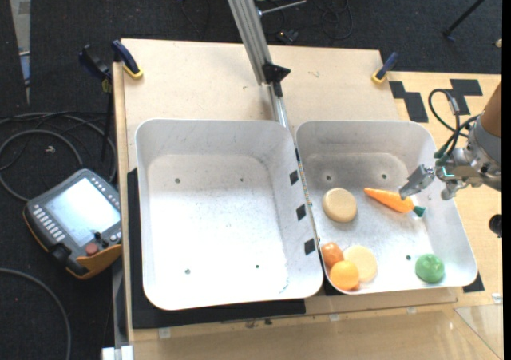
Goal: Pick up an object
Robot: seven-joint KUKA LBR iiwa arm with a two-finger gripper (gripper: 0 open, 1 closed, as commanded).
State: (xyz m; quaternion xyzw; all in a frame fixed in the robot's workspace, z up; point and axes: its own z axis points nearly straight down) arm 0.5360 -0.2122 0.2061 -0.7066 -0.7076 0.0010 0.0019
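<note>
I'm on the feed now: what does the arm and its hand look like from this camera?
At the view's right edge, the grey metal arm carries looping black cables and a small green-tipped fitting near the wrist. Its hand is slim, grey metal, narrowing to a pale angled tip above the right white bin.

Pale wooden bench top [207,83], bare and light tan across its far half. Two shallow white plastic bins sit on it side by side, walls touching along the middle: left bin [152,191] and right bin [415,139]. Black mat [137,302] shows under the left bin's near edge. Yellow-and-blue clamp [128,61] grips the far left corner; a matching clamp [385,68] the far right. Black tape marks [411,99] lie near the right edge.
</note>
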